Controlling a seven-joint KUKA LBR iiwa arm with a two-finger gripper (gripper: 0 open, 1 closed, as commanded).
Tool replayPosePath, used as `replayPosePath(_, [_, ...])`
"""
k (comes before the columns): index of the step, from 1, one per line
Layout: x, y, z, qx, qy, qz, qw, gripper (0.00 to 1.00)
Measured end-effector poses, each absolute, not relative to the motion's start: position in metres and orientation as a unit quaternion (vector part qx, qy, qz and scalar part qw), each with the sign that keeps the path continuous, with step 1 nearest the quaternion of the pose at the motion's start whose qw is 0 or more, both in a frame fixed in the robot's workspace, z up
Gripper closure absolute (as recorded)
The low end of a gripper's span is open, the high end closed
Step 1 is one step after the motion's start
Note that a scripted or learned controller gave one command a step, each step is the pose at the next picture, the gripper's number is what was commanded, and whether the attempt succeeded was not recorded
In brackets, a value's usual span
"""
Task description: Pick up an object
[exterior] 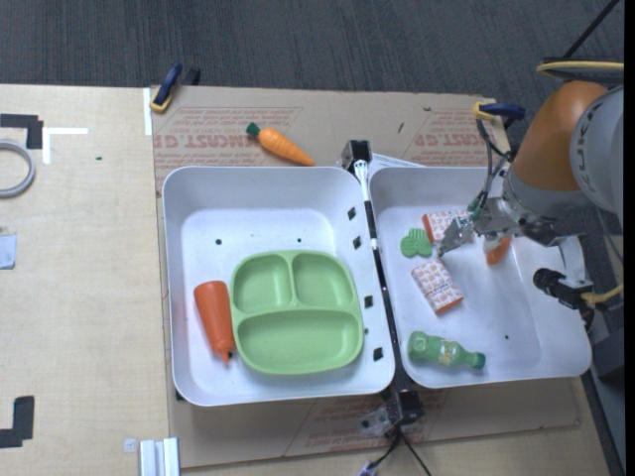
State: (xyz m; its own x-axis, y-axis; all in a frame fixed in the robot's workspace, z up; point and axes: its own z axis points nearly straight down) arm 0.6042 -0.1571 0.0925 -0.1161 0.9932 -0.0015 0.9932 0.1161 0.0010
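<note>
At far left, a grey ring (pixel 12 170) lies on the pale bench (pixel 79 296), with black tape marks near the edge. A blue clamp (pixel 167 85) grips the corner of the cardboard sheet (pixel 223 127) that lies under both bins, and a toy carrot (pixel 280 144) rests on that cardboard just behind the left bin (pixel 189 206).

Inside the left bin, an orange cylinder (pixel 213 317) lies along the left side of a green divided plate (pixel 296 311), touching its rim. The plate has two small compartments at the back and one long one in front.

Black clips (pixel 356 154) mark the seam where the two bins meet. In the right bin (pixel 516 335), a small green toy (pixel 417 244) sits near the left wall. Just right of it, a red-and-white patterned pack (pixel 438 288) lies flat and slightly angled, and a second similar pack (pixel 441 222) sits behind it. A green bottle (pixel 445 352) lies on its side near the front wall. A small orange piece (pixel 497 250) rests further right, near the middle of the bin.

The arm (pixel 575 157), grey with an orange band, reaches in from the right and slants down toward the back of the right bin. Its gripper (pixel 458 234) hangs low over the rear pack, close by the orange piece. Whether its fingers are spread or pressed together cannot be told, and no object is seen between them.
</note>
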Motion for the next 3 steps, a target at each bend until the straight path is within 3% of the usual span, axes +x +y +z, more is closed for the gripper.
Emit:
replayPosePath(1, [0.595, -0.202, 0.093, 0.635, 0.772, 0.0057, -0.004, 0.0])
replayPosePath(2, [0.569, -0.216, 0.093, 0.451, 0.893, 0.0048, -0.001, 0.0])
replayPosePath(3, [0.591, -0.175, 0.093, 0.42, 0.908, 0.0002, 0.001, 0.0])
